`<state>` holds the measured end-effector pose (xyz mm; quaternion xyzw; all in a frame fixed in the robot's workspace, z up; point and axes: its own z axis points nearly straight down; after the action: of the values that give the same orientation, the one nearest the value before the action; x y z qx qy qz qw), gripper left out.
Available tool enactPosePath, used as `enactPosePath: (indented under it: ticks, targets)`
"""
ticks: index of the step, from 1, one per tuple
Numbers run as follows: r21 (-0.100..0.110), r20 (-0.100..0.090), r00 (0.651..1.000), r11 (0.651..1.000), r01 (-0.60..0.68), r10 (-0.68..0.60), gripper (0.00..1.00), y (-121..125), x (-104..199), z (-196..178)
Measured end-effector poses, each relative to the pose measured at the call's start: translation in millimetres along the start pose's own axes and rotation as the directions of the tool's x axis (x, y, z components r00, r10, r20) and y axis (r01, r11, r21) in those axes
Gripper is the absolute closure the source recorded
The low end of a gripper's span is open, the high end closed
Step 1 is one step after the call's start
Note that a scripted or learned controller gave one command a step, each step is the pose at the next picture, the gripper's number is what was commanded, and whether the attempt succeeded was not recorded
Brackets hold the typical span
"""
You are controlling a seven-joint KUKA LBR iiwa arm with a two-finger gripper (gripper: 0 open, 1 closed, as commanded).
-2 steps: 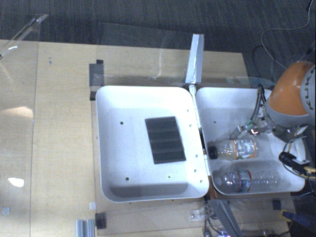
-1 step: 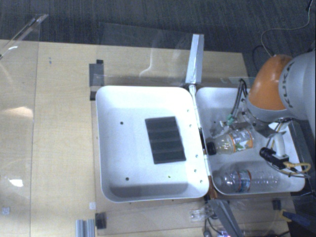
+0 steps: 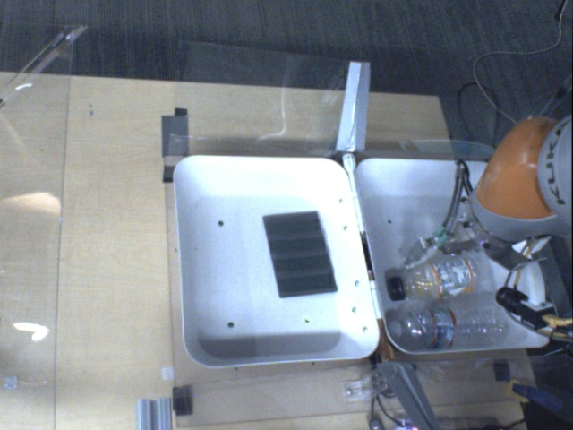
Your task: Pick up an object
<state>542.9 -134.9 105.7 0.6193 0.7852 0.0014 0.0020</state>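
No text, brand, number or sign can be read. A label is seen on the plastic bottle [image 3: 436, 279] in the right bin [image 3: 394, 195], but its print is too blurred to be made out.

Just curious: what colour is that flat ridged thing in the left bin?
Black pad, seen in the camera view.

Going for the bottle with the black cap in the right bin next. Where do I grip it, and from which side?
Probably best to grip the bottle with the black cap across its middle, coming from above. It lies on its side, cap toward the left bin, so closing across the narrow width suits. A clear bottle lies close beside it, nearer the camera, so room on that side is tight.
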Motion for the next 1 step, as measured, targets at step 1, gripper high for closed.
enactPosePath:
  ticks: [1]
  targets:
    - [-0.009,0.004,1.000,1.000,-0.018,0.018,0.00,0.0,42.6,15.9]
